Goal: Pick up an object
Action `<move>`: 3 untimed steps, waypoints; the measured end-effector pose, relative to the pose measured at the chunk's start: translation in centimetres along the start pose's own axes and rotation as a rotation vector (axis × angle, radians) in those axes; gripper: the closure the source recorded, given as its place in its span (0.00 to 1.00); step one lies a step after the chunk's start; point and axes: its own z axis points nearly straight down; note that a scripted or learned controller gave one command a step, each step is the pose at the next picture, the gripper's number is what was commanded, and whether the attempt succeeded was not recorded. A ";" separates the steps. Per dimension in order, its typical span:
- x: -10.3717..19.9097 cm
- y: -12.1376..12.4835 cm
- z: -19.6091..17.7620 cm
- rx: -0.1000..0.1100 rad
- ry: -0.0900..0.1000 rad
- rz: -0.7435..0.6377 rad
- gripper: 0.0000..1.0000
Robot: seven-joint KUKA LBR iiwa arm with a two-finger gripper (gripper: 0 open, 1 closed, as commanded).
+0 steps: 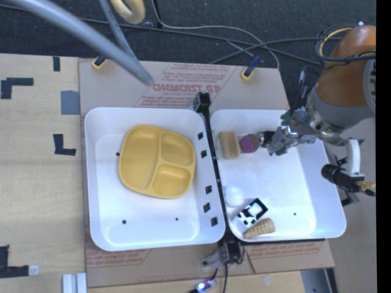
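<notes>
Gripper (266,140), mounted on the grey arm (342,96) with its orange band, reaching in from the right, low over the upper part of the right bin (317,191). Its dark fingertips lie at, and seem to touch, the right side of a small purple object (248,143); whether they are spread, pressed together or pinching that object cannot be told from this slanted view.

The purple object is the probable target of the pick. It lies just beside a tan sponge-like block (228,144), which itself rests against the divider (211,176) between the two bins. This crowding explains the side-on approach: the block and the divider wall bar access from the left, leaving only the right flank open.

Other candidates in the same bin are gathered near its lower left corner: a small white object (234,195), a black-and-white patterned piece (251,212), and a tan ice-cream cone (259,227). All are well apart from the gripper.

The left bin (101,182) holds a yellow divided plate (157,161), lying flat with three compartments facing up.

Judged stage: approach or closure at the purple object, lift not yet made. A likely risk is pushing the object against the block rather than gripping it.
</notes>
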 end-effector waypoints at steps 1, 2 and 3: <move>5.1 0.6 0.9 0.002 0.000 -0.004 1.00; 11.1 2.2 2.0 0.003 0.001 -0.006 1.00; 17.1 4.0 2.8 0.002 0.001 -0.007 1.00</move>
